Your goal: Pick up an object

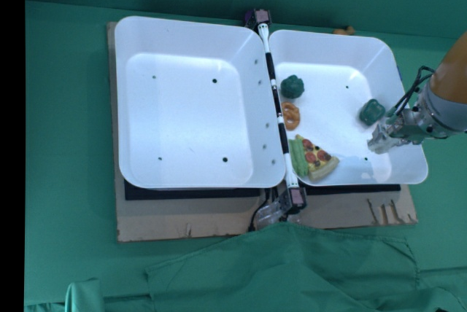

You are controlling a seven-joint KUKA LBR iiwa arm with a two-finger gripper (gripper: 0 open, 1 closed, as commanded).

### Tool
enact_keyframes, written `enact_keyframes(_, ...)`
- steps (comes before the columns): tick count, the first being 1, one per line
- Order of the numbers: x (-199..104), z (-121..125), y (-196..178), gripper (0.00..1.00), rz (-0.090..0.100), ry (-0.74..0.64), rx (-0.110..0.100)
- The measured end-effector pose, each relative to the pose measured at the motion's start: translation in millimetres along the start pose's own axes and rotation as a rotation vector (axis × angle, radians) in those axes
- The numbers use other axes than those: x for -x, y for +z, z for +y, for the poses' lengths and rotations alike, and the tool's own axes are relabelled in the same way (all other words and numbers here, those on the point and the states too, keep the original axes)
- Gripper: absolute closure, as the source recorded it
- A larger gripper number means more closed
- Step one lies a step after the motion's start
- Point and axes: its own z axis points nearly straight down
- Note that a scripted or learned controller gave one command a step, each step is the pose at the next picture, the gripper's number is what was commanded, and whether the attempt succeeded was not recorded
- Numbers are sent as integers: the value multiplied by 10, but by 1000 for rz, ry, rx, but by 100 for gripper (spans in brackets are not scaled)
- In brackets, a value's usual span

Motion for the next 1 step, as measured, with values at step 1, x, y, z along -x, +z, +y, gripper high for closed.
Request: enact_keyframes(1, 14, 9, -117, 100, -3, 4, 5)
